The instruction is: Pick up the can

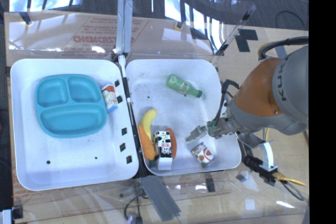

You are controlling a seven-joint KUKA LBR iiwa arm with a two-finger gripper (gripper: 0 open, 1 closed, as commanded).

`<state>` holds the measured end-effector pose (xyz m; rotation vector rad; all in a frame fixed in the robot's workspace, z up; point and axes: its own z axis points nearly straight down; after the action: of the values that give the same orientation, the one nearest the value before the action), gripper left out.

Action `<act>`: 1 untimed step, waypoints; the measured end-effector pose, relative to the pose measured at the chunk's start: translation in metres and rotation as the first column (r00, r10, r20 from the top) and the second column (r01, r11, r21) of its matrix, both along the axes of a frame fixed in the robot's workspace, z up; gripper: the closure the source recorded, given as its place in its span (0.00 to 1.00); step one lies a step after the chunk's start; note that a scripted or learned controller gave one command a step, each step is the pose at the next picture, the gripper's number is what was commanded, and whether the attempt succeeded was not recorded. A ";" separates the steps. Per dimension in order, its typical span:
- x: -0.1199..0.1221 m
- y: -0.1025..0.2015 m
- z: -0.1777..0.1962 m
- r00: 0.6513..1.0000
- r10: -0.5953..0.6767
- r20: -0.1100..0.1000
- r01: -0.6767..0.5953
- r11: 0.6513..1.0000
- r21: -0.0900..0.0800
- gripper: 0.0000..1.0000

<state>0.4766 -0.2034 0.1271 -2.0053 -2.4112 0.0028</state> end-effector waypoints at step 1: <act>0.000 -0.006 -0.038 0.982 0.189 0.000 -0.189 0.982 0.003 0.00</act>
<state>0.4768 -0.2093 0.0890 -1.7667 -2.5884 0.0006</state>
